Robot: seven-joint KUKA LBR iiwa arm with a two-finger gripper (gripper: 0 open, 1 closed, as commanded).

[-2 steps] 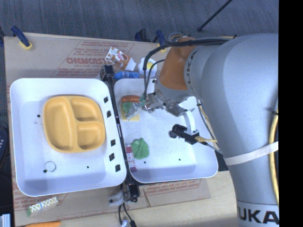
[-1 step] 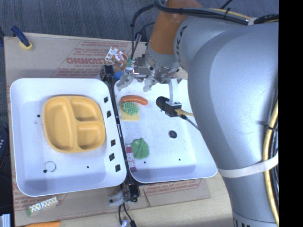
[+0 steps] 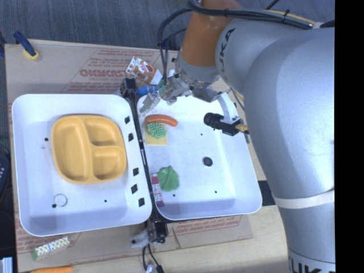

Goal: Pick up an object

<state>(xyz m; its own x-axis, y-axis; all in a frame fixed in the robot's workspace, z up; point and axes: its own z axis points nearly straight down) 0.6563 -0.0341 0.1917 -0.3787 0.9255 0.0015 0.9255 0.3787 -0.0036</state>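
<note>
My gripper [image 3: 152, 101] hangs over the far left corner of the right bin [image 3: 227, 181], its metal fingers pointing down-left; nothing shows between them. Just below it lies an orange-red sausage [image 3: 161, 120]. Touching the sausage from below is a yellow block with a green studded top [image 3: 157, 133]. A green leafy toy [image 3: 168, 178] sits near the right bin's front left. A small dark round thing [image 3: 207, 162] lies mid-bin. In the left bin [image 3: 28, 152] rests a yellow divided plate [image 3: 89, 148].
A clear ring [image 3: 60, 200] lies in the left bin's front left corner. Outside the bins, a patterned small box [image 3: 139, 68] sits behind the divider, a blue clip [image 3: 25, 44] at the far left, and a wrapped packet [image 3: 51, 247] in front.
</note>
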